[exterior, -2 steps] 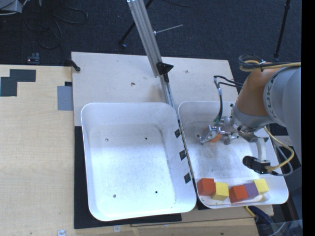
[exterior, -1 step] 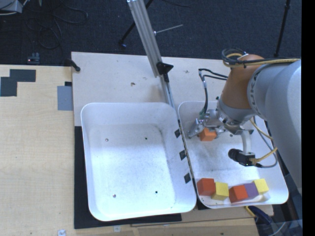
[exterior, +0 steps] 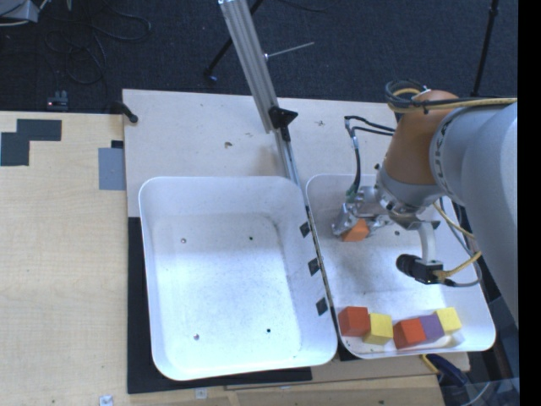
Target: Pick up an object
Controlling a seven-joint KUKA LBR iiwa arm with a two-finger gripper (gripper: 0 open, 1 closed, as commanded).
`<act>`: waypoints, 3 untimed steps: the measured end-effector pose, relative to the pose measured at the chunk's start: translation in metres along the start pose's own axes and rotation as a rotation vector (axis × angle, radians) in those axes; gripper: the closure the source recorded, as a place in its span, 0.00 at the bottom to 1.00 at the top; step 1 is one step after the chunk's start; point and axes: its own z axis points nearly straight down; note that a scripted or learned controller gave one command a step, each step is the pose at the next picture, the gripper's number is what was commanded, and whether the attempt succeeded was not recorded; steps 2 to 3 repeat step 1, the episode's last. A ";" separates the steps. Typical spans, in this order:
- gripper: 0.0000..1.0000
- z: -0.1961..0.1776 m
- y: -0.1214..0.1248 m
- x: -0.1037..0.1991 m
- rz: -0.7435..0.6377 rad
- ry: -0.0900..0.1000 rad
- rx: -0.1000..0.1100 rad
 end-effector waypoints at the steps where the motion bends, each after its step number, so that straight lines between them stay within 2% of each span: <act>1: 1.00 -0.095 0.017 0.068 -0.002 0.003 -0.009; 3: 1.00 -0.095 0.017 0.068 -0.002 0.003 -0.009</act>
